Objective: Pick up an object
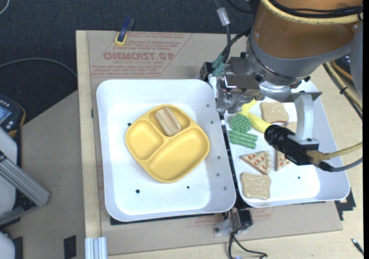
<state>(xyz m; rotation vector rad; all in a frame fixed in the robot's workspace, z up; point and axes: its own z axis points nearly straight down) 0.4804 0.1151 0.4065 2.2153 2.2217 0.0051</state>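
- Gripper sits low over the far-left corner of the right bin, under the grey arm; whether it is open, shut or holding anything cannot be told, since the wrist hides it
- Toy food lies just beside it: a green bean bundle, a second green piece, a yellow piece and a bread slice
- Nearer the camera lie a pizza wedge and another bread slice
- Left bin carries a yellow divided plate with a tan sausage-like piece in one compartment
- Judged step: the descent onto a piece, apparently the yellow or green one, with no grasp confirmed
- Next move calls for closing on one piece alone, clear of the bin wall, then lifting straight up
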